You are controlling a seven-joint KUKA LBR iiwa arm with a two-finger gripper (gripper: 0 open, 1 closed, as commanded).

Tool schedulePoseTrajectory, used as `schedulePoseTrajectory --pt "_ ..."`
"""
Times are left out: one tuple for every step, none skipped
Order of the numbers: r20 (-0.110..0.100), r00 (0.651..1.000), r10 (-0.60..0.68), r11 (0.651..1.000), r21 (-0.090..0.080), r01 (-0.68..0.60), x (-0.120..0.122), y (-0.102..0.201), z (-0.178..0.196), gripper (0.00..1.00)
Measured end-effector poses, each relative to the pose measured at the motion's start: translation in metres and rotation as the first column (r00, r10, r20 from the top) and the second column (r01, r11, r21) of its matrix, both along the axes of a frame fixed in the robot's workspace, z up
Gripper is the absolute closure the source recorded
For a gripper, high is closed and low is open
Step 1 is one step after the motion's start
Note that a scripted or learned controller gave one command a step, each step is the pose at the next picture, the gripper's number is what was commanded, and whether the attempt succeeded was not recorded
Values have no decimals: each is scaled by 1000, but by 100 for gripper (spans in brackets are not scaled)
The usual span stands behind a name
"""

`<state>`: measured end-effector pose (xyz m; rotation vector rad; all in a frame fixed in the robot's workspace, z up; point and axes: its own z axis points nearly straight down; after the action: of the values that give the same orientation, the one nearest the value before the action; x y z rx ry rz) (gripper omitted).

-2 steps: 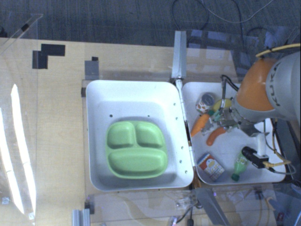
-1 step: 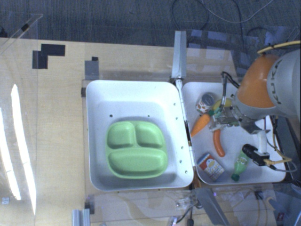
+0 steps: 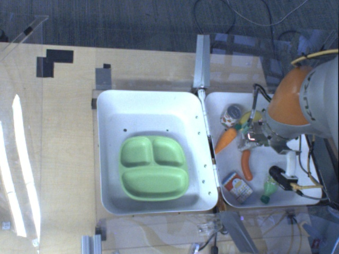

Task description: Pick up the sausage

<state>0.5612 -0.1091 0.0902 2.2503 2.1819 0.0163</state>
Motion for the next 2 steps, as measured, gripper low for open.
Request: schedulePoseTrajectory --pt "6 960 279 960 -11 -279 -68 -7 1 100" --pt "6 961 278 961 -14 -277 -68 -8 1 0"
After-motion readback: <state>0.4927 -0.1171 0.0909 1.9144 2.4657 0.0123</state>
